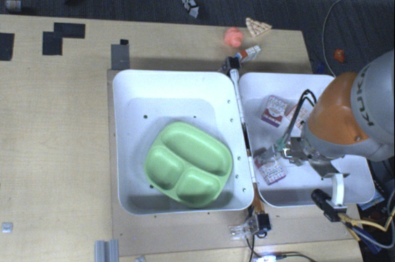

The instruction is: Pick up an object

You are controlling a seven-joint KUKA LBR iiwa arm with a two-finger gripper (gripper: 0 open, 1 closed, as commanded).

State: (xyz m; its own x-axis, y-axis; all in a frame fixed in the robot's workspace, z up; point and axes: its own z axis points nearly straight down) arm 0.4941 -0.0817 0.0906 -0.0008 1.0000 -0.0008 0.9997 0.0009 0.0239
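Right bin (290, 85): we list the gripper (281, 152), whose opening we cannot tell, with a small packet (271, 173) just beside it, near-left; second packet (275, 110) lies farther back.

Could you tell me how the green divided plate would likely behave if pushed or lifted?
The green plate looks like stiff moulded plastic, so it probably keeps its shape and is light for its size. Its smooth, rounded rim may slip from a pinch. Lying low and wide in the bin, it should slide rather than tip.
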